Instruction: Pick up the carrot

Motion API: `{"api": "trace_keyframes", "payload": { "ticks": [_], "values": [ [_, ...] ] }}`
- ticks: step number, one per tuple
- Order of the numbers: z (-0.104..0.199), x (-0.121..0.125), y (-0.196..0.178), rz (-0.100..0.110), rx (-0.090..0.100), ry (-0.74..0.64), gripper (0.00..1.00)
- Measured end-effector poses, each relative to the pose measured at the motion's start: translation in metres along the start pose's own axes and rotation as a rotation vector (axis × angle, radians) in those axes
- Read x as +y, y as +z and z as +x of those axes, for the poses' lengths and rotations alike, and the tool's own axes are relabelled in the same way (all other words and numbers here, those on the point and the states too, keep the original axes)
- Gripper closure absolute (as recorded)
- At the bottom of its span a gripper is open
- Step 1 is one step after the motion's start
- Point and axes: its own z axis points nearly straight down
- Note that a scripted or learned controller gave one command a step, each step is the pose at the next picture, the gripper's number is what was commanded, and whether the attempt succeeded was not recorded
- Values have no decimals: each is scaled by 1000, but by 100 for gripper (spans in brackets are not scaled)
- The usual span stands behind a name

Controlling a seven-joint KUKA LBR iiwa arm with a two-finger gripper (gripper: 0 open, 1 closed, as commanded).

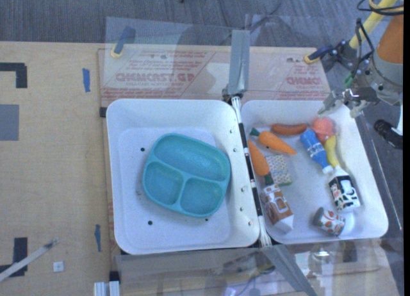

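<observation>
white plastic makes up both shallow bins on the bench. the left bin (128, 224) holds a teal divided plate (186, 174) with three compartments. the right bin (375, 214) is crowded with small items. a carrot (277, 142) lies near its upper left, orange with a green top pointing toward the divider between the bins, tilted across the bin floor. a second orange carrot-like piece (259, 159) lies just beside it, along the bin's left wall. above them rests a reddish sausage (289, 129), and to its right a pink ball (323, 126). a blue bottle (312, 147) and a yellow banana (332, 152) sit below the ball, with a black-and-white carton (344, 192) further down. a brown carton (277, 206) lies at the lower left of that bin. the gripper (351, 98) hovers at the bin's upper right corner, well apart from the carrot; it is small and blurred here, so whether it is spread or closed cannot be told, and nothing appears caught in it.
</observation>
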Motion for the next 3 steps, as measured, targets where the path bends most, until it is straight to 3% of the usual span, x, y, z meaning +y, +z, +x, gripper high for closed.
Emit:
{"api": "trace_keyframes", "payload": {
  "ticks": [1, 2, 3],
  "values": [
    [71, 10, 35, 2, 3, -214, 0],
    [106, -10, 69, -28, -11, -190, 0],
    [127, -45, 86, -14, -5, -480, 0]
  ]
}}
